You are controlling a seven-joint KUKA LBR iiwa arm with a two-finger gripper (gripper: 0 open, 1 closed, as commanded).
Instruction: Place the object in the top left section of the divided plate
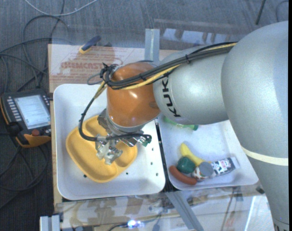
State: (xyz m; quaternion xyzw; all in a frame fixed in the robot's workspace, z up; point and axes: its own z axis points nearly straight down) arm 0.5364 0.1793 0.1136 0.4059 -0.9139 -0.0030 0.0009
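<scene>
- We see the yellow divided plate (83, 150) at the lower left of the frame, in the left bin (64, 109); bare white floor runs around it at the upper left and along the bottom.
- The arm (194, 95) crosses the centre and covers the plate's right part.
- In the right bin (242, 174), small objects (194, 167) crowd the lower part.
</scene>
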